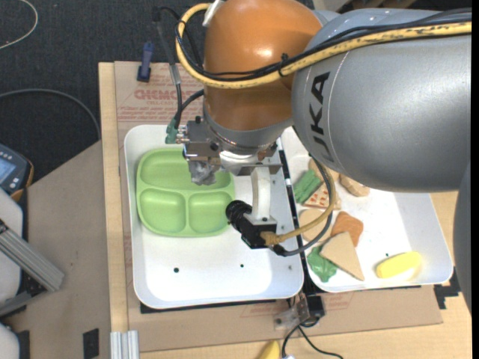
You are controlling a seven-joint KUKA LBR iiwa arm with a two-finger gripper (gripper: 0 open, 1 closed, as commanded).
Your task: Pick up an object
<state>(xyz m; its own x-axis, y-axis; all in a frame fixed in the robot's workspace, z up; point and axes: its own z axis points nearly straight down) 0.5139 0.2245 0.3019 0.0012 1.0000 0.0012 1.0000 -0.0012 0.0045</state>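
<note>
I see the grey arm (389, 103) with its orange band (251, 58) reaching from the right across both bins. The left bin (209, 283) on the tabletop (120, 111) holds a green divided tray (176, 200). The right bin (419, 230) holds a tan wedge (346, 254), an orange piece (349, 225), green pieces (307, 186) and a yellow object (398, 264). My claw (202, 172) hangs over the tray's upper edge; I cannot tell how it is set.

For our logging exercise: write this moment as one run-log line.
arm: over left bin | gripper: above green tray | right bin: yellow piece, orange wedge
</note>
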